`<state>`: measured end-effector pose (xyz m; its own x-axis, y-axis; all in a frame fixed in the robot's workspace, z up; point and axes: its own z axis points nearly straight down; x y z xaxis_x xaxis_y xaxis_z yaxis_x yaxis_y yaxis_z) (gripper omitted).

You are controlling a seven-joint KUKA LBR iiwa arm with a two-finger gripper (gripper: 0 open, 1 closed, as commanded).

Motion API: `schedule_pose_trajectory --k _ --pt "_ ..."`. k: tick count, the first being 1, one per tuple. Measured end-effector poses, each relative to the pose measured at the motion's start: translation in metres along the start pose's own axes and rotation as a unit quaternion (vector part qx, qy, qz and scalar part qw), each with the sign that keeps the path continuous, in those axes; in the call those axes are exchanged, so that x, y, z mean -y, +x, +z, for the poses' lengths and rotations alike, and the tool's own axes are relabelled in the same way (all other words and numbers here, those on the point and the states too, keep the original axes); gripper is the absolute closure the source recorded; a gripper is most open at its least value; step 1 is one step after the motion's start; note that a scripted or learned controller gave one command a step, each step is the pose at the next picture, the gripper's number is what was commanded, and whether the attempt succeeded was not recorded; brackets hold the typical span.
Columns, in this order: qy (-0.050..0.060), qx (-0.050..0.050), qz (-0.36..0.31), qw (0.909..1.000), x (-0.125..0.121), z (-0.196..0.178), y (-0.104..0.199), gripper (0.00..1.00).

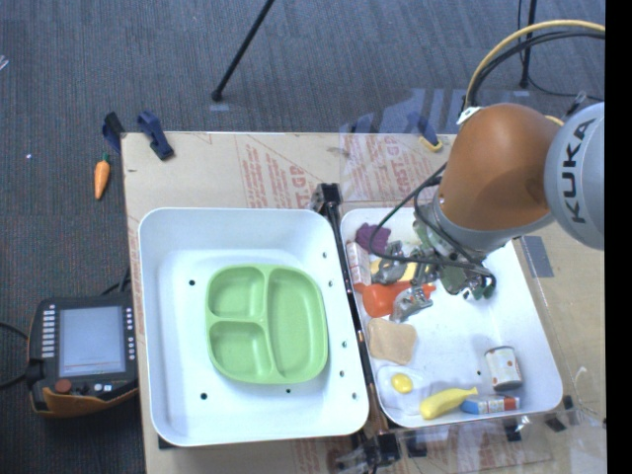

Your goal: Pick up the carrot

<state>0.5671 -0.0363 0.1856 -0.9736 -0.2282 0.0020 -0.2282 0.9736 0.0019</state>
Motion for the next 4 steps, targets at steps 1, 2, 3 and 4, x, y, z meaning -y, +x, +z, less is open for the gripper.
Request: schedule_pose_trajectory --k 1,2,3,4 --pt "0.0 0.0 0.084 0.9965 0.036 0.015 0.078 1.0" --pt "0.0 0.001 0.083 0.9965 0.035 0.015 0.077 0.0" --pt "0.0 0.004 0.141 0.99 0.033 0.096 0.068 0.0" --pt "0.0 0.004 0.139 0.9903 0.031 0.086 0.067 1.0"
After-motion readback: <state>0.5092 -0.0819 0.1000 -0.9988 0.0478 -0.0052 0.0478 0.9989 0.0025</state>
